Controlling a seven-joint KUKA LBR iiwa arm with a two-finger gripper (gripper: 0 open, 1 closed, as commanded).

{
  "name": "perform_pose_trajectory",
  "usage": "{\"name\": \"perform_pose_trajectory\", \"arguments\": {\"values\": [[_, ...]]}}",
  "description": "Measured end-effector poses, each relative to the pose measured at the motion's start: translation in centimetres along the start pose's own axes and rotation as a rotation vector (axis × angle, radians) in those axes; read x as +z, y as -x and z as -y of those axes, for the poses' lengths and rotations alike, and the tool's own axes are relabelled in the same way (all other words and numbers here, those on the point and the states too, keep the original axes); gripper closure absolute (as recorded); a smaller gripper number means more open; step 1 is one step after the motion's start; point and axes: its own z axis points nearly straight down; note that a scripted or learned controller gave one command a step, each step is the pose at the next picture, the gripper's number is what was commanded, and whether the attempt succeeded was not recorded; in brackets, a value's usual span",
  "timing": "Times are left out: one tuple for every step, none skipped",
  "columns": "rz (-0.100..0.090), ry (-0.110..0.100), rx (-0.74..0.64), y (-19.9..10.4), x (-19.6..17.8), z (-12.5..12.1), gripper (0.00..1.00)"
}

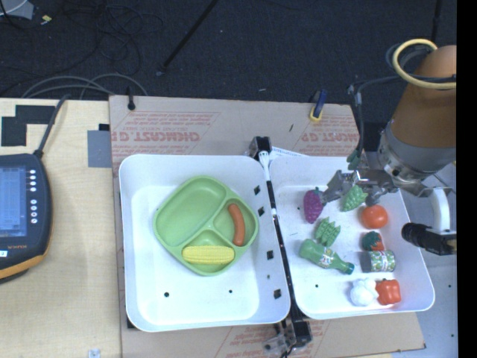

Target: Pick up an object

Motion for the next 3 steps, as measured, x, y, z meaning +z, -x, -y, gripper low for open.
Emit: {"name": "perform_pose_trajectory", "arguments": {"values": [[-0.001,-0.002,0.000,0.0,-1.0,0.0,1.00],[-0.003,0.008,-0.014,-13.7,-8.0,2.3,1.00],[0.000,-0.001,-0.003,-14.7,-9.8,7.5,1.00]]}}
